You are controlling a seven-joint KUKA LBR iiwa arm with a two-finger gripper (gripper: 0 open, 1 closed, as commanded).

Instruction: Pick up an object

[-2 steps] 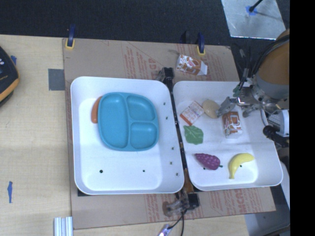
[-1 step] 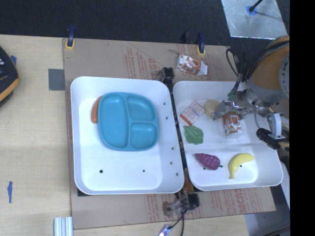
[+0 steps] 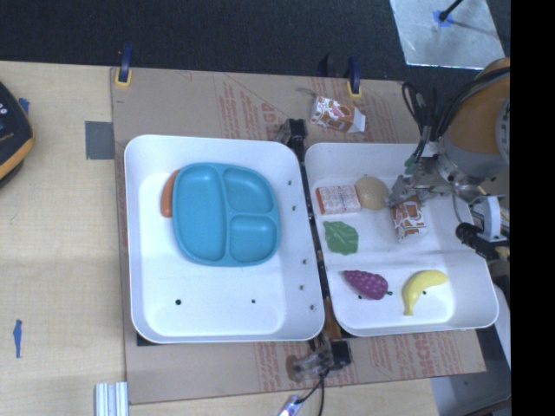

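Observation:
The right bin [image 3: 468, 315] holds several small items: a red-and-white snack box [image 3: 337, 199], a beige egg-shaped ball [image 3: 371, 192], a green leaf piece [image 3: 342, 237], purple grapes [image 3: 366, 283], a yellow banana [image 3: 421, 289] and a small red-and-white carton [image 3: 409, 221]. My gripper [image 3: 411, 189] hangs over the upper middle of this bin, just above the small carton and right of the beige ball. Nothing is visibly held in it.
The left bin [image 3: 147, 302] carries a blue divided plate [image 3: 226, 214] with an orange item [image 3: 165, 196] poking out at its left edge. A loose snack packet [image 3: 337, 115] lies on the cardboard behind the bins. Cables and the arm crowd the right bin's upper right.

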